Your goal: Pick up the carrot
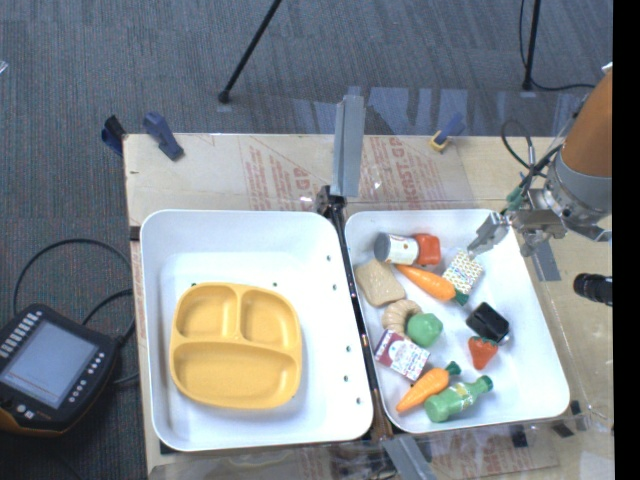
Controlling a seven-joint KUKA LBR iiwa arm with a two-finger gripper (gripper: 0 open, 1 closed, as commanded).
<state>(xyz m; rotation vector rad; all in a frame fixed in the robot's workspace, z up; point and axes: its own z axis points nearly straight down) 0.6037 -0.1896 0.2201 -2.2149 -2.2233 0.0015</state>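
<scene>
Two orange carrots lie in the right bin (540,368). One carrot (428,283) lies slantwise near the bin's middle, its green end toward a checkered packet (462,268). The other carrot (422,390) rests near the front edge beside a green bottle (458,400). My gripper (513,249) hangs over the bin's far right corner, up and to the right of the first carrot. It is open, its fingers spread with nothing between them.
Around the carrots lie a white bottle with a red cap (408,249), a bread slice (378,282), a bagel (400,316), a green fruit (425,328), a black block (487,321), a red strawberry (482,352) and a pink packet (402,355). The left bin holds a yellow divided plate (238,345).
</scene>
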